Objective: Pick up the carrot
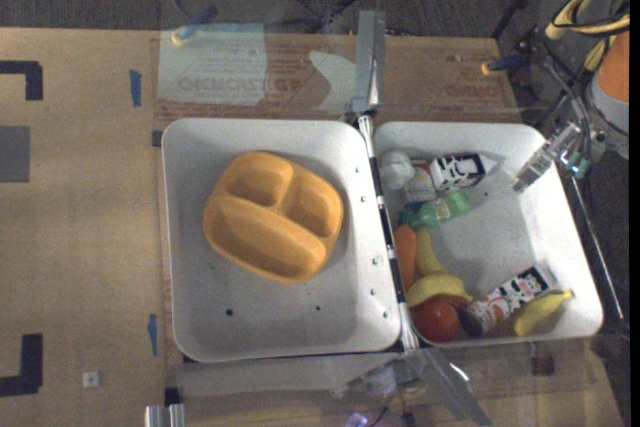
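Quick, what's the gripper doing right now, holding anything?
Gripper: open or shut cannot be told; it holds nothing, up at the right bin's far right corner, away from the carrot.

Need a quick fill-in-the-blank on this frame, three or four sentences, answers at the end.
1. The carrot lies in the ____ bin, against its left wall.
2. The orange divided plate sits in the ____ bin.
3. The gripper hovers near the right bin's upper ____ corner, apart from the carrot.
4. The tomato sits ____ the carrot in the picture, near the bin's front edge.

Missing words: right; left; right; below
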Robot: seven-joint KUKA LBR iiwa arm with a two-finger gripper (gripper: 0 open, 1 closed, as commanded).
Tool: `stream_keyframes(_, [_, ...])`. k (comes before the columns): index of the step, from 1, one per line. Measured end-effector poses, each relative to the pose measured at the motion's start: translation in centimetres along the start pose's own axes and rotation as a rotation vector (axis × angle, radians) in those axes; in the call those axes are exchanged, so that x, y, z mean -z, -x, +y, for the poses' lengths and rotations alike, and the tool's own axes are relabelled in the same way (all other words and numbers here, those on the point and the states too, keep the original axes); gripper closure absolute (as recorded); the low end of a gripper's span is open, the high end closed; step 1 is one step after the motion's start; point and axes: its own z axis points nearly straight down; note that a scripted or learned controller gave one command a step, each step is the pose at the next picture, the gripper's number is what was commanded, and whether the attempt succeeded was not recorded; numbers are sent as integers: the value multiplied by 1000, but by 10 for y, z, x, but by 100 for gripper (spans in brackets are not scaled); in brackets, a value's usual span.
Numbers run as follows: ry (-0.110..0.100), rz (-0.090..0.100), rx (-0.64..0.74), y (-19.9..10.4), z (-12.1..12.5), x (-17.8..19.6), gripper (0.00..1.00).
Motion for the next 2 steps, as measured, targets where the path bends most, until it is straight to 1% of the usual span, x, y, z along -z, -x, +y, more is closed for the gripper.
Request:
stream_keyframes(1, [2,-2,-9,33,47,61,100])
stream_keyframes(2, [1,2,620,57,4,21,100])
